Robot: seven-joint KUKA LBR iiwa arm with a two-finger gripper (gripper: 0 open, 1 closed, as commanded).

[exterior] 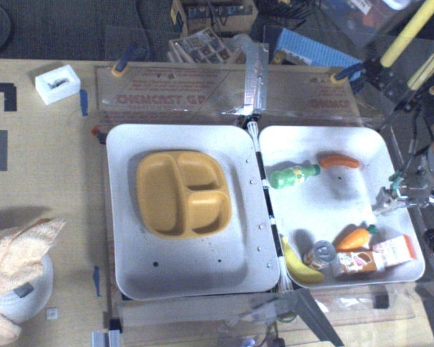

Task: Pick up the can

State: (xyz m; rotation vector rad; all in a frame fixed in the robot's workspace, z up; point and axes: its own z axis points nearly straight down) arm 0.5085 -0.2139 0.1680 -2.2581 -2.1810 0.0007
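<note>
Lying against the right bin's (380, 147) front wall between banana (298, 264) and juice carton (376, 257), the can (322, 252) is crowded, so the fingers (388, 199), state indiscernible, hover at the right wall

Pale wood counter (43, 165) under even, soft light — dark grey carpeted floor (65, 13) beyond its far edge. Small white box (57, 84) near the counter's far left corner, crumpled beige cloth (18, 255) at near left. Clutter behind — cardboard box (211, 6), cables, blue corrugated sheet (311, 50), yellow bar (414, 22).
</note>
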